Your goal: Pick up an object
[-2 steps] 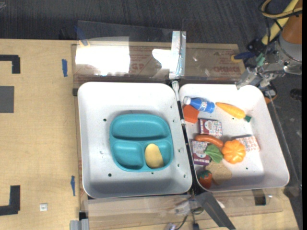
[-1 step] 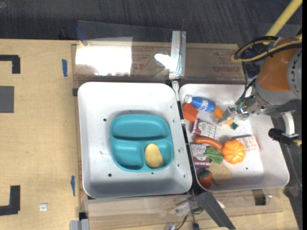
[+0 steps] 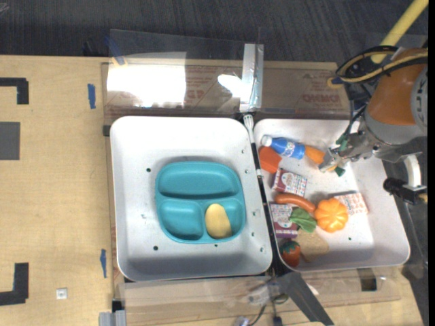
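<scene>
Objects for picking lie heaped in the right bin [image 3: 387, 243]: orange pumpkin [image 3: 331, 214], blue-and-white bottle [image 3: 285, 147], small carton [image 3: 290, 180], tomato [image 3: 291, 252]. Gripper [image 3: 334, 161] hangs over that bin's upper part, beside the bottle; its opening cannot be told. Left bin [image 3: 129, 202] holds a teal tray [image 3: 194, 182] with a yellow potato [image 3: 217, 221].

Setting: a robotics lab test bench, not a home or shop. Evidence: 2 shallow white bins [image 3: 129, 182] sit side by side on a plywood benchtop [image 3: 47, 182] marked with black tape corners [image 3: 17, 90] and blue tape tabs [image 3: 91, 95]. A clear plastic guard sheet [image 3: 177, 80] stands along the far edge. A grey industrial arm with an orange band [image 3: 394, 104] and bundled yellow-and-black cables [image 3: 363, 63] enters at right. Dark carpet [image 3: 204, 5] lies beyond. The contents are toy foods [image 3: 331, 214].
</scene>
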{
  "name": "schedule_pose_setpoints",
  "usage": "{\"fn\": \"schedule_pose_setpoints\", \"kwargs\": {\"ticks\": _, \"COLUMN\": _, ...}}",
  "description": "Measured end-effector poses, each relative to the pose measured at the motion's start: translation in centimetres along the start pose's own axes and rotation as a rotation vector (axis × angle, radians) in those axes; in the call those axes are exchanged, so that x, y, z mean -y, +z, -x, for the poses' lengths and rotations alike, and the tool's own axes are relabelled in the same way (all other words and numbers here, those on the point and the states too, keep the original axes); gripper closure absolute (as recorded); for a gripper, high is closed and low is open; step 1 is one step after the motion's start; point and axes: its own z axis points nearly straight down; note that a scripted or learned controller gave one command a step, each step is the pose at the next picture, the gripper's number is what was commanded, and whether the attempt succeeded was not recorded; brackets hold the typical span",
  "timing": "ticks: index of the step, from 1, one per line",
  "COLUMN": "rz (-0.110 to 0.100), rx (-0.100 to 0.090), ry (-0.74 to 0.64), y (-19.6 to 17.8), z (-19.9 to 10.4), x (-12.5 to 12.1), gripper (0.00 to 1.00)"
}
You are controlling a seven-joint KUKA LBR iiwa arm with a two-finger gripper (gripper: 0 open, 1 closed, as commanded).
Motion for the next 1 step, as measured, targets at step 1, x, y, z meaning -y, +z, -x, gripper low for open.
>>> {"fn": "schedule_pose_setpoints", "kwargs": {"ticks": 1, "rz": 0.007, "rx": 0.001, "ry": 0.038, "y": -10.66, "z": -4.85, "x": -3.35, "gripper": 1.0}}
